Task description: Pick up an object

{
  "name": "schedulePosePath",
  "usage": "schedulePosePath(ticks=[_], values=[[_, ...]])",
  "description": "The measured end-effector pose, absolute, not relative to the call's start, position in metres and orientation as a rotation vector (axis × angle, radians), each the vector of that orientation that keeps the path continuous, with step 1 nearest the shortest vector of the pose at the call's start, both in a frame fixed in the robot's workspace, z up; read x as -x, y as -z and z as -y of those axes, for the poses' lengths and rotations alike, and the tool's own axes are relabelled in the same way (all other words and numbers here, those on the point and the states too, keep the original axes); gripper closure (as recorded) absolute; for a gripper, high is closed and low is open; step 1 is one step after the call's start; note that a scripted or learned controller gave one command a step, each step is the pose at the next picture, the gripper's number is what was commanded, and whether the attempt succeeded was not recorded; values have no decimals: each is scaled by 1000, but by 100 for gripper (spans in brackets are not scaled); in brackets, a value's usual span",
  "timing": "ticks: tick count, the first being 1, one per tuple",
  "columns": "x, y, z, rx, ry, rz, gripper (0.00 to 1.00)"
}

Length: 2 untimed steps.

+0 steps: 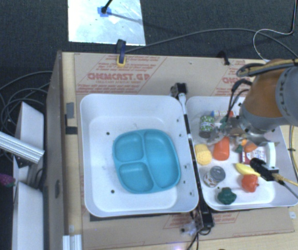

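The right bin (284, 199) holds several small objects. A green-labelled can (207, 124) stands at its back left, and a yellow lump (203, 153) lies beside an orange object (221, 149). A silver can (214, 175) and a green toy (225, 195) sit nearer the front. A yellow banana shape (244, 167), an orange-red piece (249, 183) and a red-and-white packet (259, 153) lie further right. My gripper (229, 130) hangs low over the bin's back middle, between the green-labelled can and the orange object, with its tip dark and blurred against them.
The left bin (94, 119) carries a blue divided plate (146, 159). The grey arm with its orange band (263, 95) covers the right bin's back right corner. A black and yellow cable (279, 178) trails over the bin's right side. A ridge (189, 139) separates the bins.
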<state>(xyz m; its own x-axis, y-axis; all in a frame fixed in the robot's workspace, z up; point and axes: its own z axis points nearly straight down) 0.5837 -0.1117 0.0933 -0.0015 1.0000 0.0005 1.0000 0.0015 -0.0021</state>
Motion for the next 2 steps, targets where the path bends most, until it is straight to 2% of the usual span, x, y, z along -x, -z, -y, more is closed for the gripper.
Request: schedulePosePath(ticks=[1, 2], values=[[-663, -87, 102, 2223, 5, 2228, 0], [-600, -84, 87, 2221, 1, 2224, 0]])
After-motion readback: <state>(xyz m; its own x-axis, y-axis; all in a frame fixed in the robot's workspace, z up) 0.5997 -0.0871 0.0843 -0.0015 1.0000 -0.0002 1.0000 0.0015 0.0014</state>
